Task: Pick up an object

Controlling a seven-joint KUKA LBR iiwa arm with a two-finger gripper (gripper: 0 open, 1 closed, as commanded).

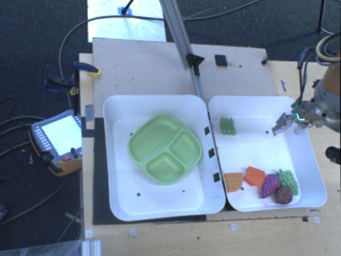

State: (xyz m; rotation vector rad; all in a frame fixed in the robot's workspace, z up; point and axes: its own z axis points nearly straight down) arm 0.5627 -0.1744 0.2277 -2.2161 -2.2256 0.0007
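Note:
My gripper (288, 126) hangs over the upper right part of the right bin (250, 111), with its fingers apart and nothing between them. Well to its left, a small green toy (227, 125) lies near the bin's top left corner. Along the bin's front lie an orange flat piece (233, 181), a red-orange block (254, 176), a purple grape bunch (270, 185), a green grape bunch (289, 180) and a dark round fruit (283, 196). These sit below and slightly left of the gripper, apart from it.
The left bin (120, 196) holds a green divided plate (165, 149). A grey pole (178, 28) slants down to the gap between the bins. A handheld controller (58, 140) lies off the bench at the left, among cables.

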